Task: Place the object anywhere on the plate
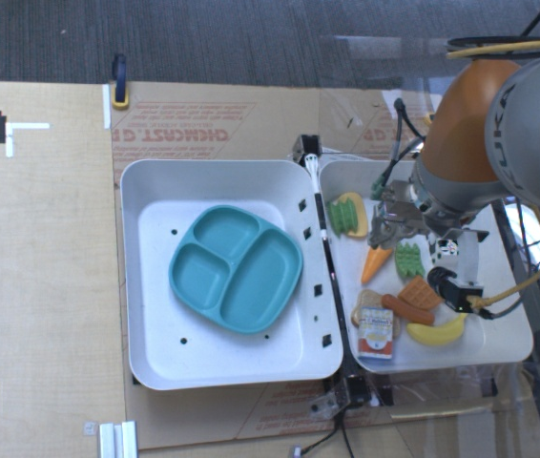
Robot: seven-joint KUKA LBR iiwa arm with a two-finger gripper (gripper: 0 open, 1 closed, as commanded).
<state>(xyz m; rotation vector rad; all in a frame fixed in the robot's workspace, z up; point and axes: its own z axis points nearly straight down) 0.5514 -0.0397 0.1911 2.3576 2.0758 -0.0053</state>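
Dark grey carpet lies beyond the pale wood surface (pixel 41 284) bearing two white bins; the grey arm (pixel 528 122) bends down over the right bin (pixel 508 342), its hand (pixel 394 225) low above the toys, grip impossible to tell; just below it lies an orange carrot (pixel 375 262); the teal three-part plate (pixel 237 268) sits well left, in the left bin (pixel 146 351).
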